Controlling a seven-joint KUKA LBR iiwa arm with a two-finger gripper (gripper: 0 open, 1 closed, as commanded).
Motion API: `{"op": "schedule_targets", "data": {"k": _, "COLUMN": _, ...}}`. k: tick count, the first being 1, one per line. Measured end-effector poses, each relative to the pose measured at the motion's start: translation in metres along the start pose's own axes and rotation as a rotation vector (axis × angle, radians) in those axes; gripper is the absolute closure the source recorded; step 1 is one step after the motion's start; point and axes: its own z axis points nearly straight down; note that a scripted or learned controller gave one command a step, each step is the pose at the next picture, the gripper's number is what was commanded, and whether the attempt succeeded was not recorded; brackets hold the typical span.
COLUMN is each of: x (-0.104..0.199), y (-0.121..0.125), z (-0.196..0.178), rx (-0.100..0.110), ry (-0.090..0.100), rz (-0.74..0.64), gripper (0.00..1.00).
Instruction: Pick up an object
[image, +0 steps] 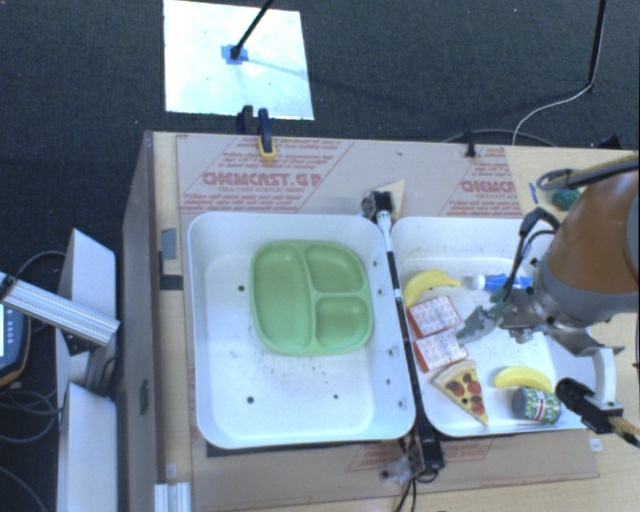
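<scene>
Camera view shows the gripper (478, 325), finger state I cannot tell, beside two red cards (437, 333); flat cards could slip any pinch.

Grey arm (600, 250) with orange band reaching from the right, gripper (478, 325) low, pointing left

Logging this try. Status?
End effector low in right bin, fingers unreadable. Nothing seen held. Nearest: red cards, banana. Pizza slice apart.
</scene>
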Motion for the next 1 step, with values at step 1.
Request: {"op": "schedule_targets", "data": {"k": 1, "x": 0.0049, "y": -0.0018, "z": 0.0524, "rx": 0.005, "ry": 0.001, "rz": 0.001, "gripper": 0.0}}
